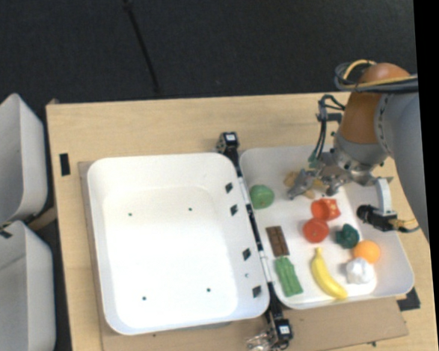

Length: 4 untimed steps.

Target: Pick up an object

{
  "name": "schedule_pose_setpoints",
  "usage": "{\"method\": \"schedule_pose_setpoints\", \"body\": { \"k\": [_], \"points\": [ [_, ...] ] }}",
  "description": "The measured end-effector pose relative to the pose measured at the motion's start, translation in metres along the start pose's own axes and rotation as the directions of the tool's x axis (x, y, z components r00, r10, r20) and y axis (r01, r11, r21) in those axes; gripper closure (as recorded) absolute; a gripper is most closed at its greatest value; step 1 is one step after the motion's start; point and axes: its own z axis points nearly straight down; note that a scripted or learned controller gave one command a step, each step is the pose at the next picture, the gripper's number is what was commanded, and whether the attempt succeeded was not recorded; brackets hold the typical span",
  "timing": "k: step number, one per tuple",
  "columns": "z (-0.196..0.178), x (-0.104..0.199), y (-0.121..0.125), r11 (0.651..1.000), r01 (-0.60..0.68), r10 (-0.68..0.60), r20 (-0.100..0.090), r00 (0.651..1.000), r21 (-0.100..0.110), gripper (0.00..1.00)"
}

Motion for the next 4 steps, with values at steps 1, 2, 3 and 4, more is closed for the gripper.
{"method": "schedule_pose_setpoints", "body": {
  "k": [1, 2, 3, 4],
  "points": [
    [-0.0001, 0.0002, -0.0006, 1.000, 0.001, -0.001, -0.001, 1.000, 0.001, 0.00],
    [-0.0001, 0.0002, -0.0006, 1.000, 0.002, -0.002, -0.001, 1.000, 0.001, 0.00],
    [0.0001, 0.0003, -0.0004, 1.000, 0.003, -0.003, -0.001, 1.000, 0.001, 0.00],
    [0.0000, 0.0003, -0.0005, 1.000, 0.003, -0.003, -0.001, 1.000, 0.001, 0.00]
  ]
}}
